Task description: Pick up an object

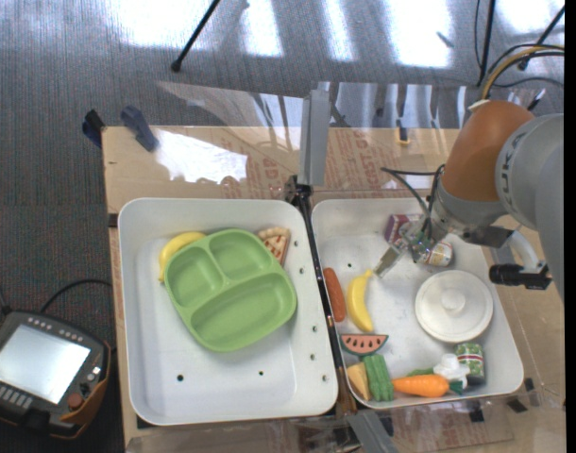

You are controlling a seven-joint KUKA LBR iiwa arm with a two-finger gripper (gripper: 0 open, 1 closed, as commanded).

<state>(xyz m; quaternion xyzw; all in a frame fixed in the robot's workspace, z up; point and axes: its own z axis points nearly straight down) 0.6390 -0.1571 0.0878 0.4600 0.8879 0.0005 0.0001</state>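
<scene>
My gripper (401,253) hangs low over the far part of the right bin (401,210), under the orange band of the arm (486,149). A purple packet (398,226) lies just behind it, and a small can-like item (440,253) lies on its side to its right. A yellow banana (361,302) rests just below and left of the gripper, beside a red sausage (335,293). Nothing visibly sits in the gripper's grasp.
The right bin also holds a white round lid (452,305), a watermelon slice (364,343), a carrot (422,385), a green ridged piece (378,377) and a small green can (470,359). In the left bin (156,357) lie a green divided plate (230,288), a yellow piece (172,249) and a pizza slice (275,243).
</scene>
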